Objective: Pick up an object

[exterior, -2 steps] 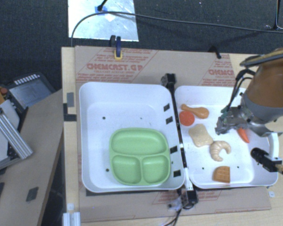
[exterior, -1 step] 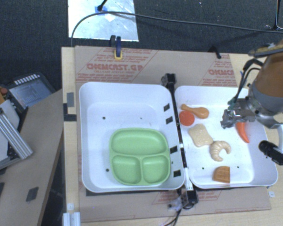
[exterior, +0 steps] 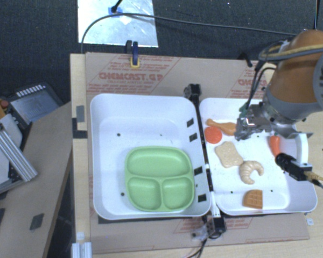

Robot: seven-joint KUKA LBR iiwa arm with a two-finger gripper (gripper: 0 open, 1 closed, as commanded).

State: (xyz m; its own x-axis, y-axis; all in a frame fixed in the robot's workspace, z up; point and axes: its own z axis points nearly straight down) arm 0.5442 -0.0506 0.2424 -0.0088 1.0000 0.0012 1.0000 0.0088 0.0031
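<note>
Grey hand [exterior: 246,127] | over right bin [exterior: 304,198] | beside drumstick [exterior: 222,126] | opening: cannot tell

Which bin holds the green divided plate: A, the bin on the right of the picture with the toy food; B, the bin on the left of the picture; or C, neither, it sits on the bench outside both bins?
B: the green divided plate lies flat inside the left bin, while the croissant and other toy food sit in the right bin.
</note>
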